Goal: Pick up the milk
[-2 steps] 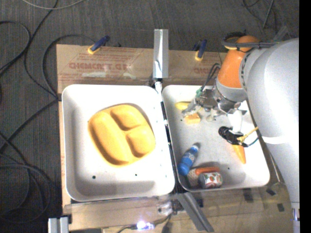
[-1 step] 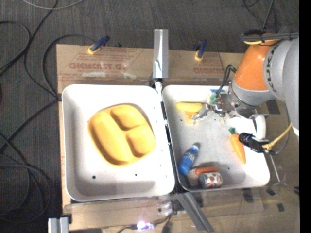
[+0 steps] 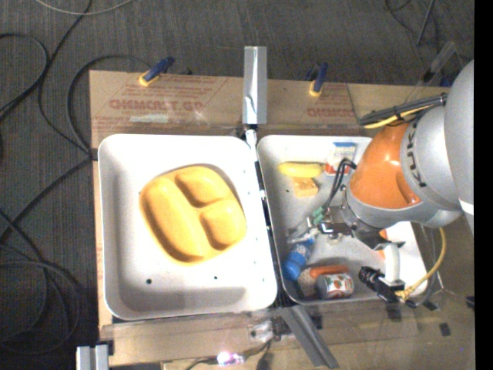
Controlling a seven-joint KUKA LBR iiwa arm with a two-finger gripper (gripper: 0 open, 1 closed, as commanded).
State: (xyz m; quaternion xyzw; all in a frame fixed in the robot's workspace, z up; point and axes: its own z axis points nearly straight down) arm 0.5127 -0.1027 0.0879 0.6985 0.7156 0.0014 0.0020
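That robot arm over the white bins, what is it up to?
The grey and orange arm reaches into the right bin, lowering its gripper among small groceries: a yellow item, a blue bottle and a can. Its job is to pick up the milk, but nothing can be seen in its grip. The left bin holds a yellow divided tray.
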